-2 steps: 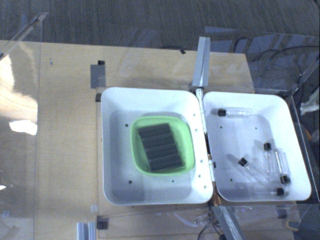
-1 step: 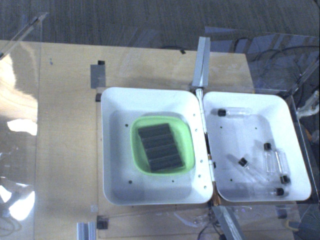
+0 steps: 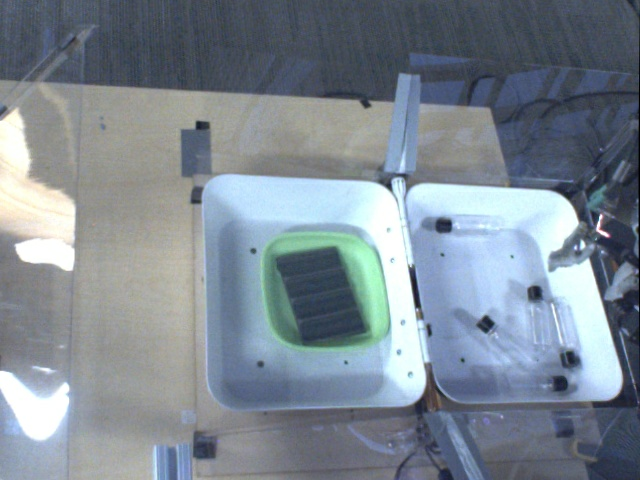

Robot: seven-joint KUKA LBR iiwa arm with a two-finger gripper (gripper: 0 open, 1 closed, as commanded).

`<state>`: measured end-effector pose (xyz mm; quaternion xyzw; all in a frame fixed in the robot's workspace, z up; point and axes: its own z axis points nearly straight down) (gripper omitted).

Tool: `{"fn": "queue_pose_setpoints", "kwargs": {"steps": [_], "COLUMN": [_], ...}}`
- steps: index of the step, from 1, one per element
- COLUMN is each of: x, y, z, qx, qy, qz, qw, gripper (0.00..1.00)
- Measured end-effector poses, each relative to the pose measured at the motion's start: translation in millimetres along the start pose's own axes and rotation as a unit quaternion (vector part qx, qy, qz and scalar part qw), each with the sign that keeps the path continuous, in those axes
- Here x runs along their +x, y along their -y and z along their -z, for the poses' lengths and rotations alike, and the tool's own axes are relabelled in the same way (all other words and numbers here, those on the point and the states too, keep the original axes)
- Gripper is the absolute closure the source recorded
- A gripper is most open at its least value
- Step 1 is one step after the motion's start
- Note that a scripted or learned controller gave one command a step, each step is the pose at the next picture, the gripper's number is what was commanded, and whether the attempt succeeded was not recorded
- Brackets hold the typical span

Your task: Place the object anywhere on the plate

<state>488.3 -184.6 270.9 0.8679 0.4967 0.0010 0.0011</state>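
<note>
Nearest, along the front wall of the right bin (image 3: pixel 445 368), a clear vial (image 3: pixel 545 382) with a black cap lies on its side. Just behind it two more vials (image 3: pixel 552 324) lie side by side, close together, their black caps at opposite ends. Left of that pair, a fourth vial (image 3: pixel 500 336) lies at a slant, cap toward the left. All are thin, see-through tubes, hard to make out against the white floor apart from the caps.

In the left bin (image 3: pixel 225 298), the green plate (image 3: pixel 272 278) sits roughly in the middle, a rounded square with a raised rim. On it lies a dark grey block (image 3: pixel 320 295), rectangular, ribbed across its width, turned a little out of line with the plate's sides. It lies wholly inside the rim.

Farther back, at the right bin's right wall, the gripper (image 3: pixel 572 250) reaches in over the rim, apart from every vial. Whether it is released or clenched cannot be told; nothing can be seen held in it.

Near the far wall a fifth vial (image 3: pixel 472 225) lies crosswise, cap to the left. Beyond the bins, a grey post (image 3: pixel 404 133) stands on the wooden bench (image 3: pixel 120 318), in line with the seam between them.
</note>
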Motion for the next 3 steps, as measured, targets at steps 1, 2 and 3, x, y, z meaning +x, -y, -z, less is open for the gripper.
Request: {"fn": "queue_pose_setpoints", "kwargs": {"steps": [1,2,3], "x": [-9.9,-10.1,19.6], "y": [-7.2,-6.3,9.5], "z": [113.0,56.2,-11.3], "qx": [-0.004,0.000,0.000], "qy": [-0.001,0.000,0.000], "qz": [-0.069,-0.099,-0.120], "qw": [0.9976,0.9950,0.9928], "gripper": [0.00,0.00,0.00]}}
